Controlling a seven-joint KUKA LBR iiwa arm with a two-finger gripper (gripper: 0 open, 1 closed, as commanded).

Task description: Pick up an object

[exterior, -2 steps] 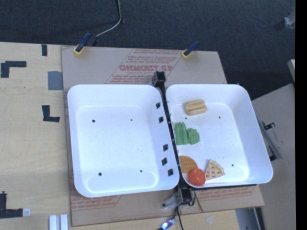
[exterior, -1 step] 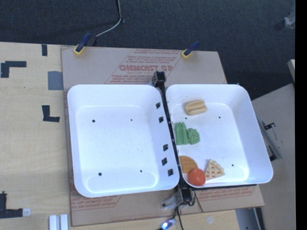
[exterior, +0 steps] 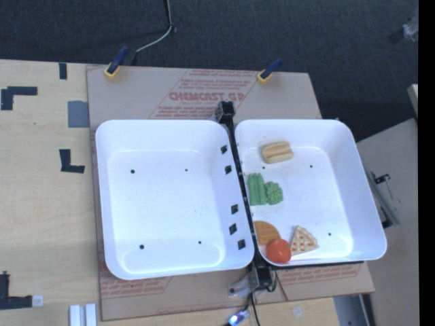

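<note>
The right bin (exterior: 340,182) holds several toy foods. A tan bread roll (exterior: 276,152) lies near its far left. A green leafy vegetable (exterior: 263,191) rests against the left wall at mid depth. At the near left corner sit a red tomato (exterior: 278,250), an orange round piece (exterior: 264,232) behind it, and a waffle-patterned wedge (exterior: 304,240) to their right.
The left bin (exterior: 163,195) stands beside the right one, joined along a black clipped seam (exterior: 234,189). Both rest on a cardboard sheet (exterior: 197,94) held by two clamps at the back. A cable (exterior: 163,19) trails across the dark floor behind.
</note>
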